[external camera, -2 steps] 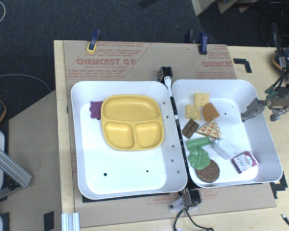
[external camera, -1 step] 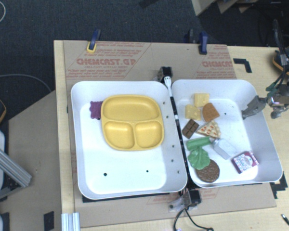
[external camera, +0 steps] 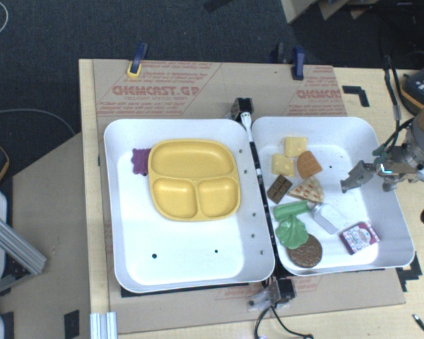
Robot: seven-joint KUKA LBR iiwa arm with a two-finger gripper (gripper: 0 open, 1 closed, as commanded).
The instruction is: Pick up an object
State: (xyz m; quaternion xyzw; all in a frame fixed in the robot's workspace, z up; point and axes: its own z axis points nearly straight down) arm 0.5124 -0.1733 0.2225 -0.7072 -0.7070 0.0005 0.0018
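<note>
My gripper (external camera: 376,178) hangs over the right side of the right bin (external camera: 339,134), open, with nothing between its fingers. Left of it, in that bin, lie two yellow blocks (external camera: 295,147), an orange-brown piece (external camera: 309,164), a brown bar (external camera: 278,188) and a pizza slice (external camera: 308,191). Below them are green toy vegetables (external camera: 292,222), a brown round cookie (external camera: 306,252), a pale grey piece (external camera: 326,220) and a red packet (external camera: 358,237). The packet is below the gripper.
The left bin (external camera: 184,253) holds a yellow divided plate (external camera: 194,177) with a purple item (external camera: 140,161) at its left edge. A black divider with clips (external camera: 253,161) runs between the bins. Blue and yellow clamps (external camera: 136,63) grip the board's far edge.
</note>
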